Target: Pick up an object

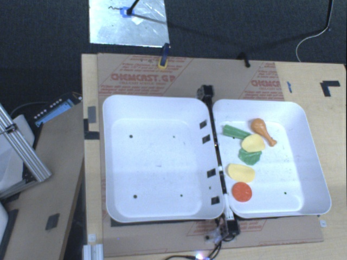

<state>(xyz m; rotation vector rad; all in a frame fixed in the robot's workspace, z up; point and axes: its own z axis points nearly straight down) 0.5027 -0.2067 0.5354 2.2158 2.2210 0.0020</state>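
the things to choose from lie in the right bin point(312, 145), all in its left half, near the divide between the bins. a red round piece point(242, 192) sits lowest. at its 12 o'clock, just beside it, is a pale yellow flat piece point(241, 172). above that comes a dark green leafy piece point(250, 156), with a second yellow piece point(252, 143) touching or overlapping its top edge. at 10 o'clock from that yellow piece lies a long green piece point(235, 131), and at its 1 o'clock an orange drumstick-shaped piece point(263, 131), its thin end pointing toward 4 o'clock. the left bin point(157, 161) sits at 9 o'clock of the whole group.

as to the tool, i cannot tell whether it is wide, narrow or holding anything. by my reading the pick has not begun: every piece rests flat on the bin floor. the next move calls for choosing a target; the red round piece looks the most separate, so a descent over it would likely disturb neighbours least.
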